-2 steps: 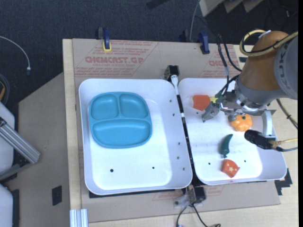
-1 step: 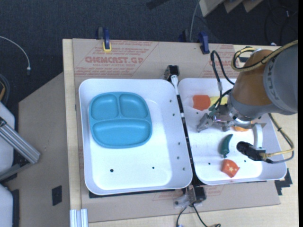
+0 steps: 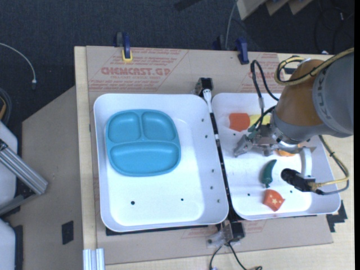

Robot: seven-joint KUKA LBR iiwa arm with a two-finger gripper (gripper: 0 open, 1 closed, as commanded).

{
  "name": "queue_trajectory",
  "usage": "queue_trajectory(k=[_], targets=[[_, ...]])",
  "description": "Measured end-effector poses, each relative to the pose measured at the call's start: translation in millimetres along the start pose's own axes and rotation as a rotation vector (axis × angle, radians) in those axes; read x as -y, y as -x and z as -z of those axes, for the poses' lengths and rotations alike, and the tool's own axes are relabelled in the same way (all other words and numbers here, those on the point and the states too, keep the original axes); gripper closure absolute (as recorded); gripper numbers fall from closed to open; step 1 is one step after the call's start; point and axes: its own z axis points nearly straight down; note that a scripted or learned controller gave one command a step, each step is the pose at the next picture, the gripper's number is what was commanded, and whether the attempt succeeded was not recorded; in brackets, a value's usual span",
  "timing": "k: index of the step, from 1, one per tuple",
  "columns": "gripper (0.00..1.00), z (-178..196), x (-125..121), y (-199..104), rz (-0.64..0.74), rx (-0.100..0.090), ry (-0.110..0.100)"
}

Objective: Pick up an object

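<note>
Two white bins sit on your counter. Your pincer hangs over the right bin near an orange block; you cannot tell its state.

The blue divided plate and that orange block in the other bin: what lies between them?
In the camera view, bare white floor, then the two bins' adjoining rims, lie between the blue divided plate and the orange block.

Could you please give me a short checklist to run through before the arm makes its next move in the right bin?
1. Objects available in the right bin: ok; orange block, green piece, red-orange piece.
2. Gripper is over the right bin: ok.
3. Gripper sits directly above one object: not ok; it is between them.
4. Something already held: cannot tell.
5. Blue divided plate out of the way in the left bin: ok.
</note>
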Motion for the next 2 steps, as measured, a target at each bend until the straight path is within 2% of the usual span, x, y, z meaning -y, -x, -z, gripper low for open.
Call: queue_trajectory(k=[1, 2], targets=[[1.0, 11, -1, 0, 0.0, 0.001, 0.003], [1.0, 65, 8, 2, 0.0, 0.004, 0.011]])
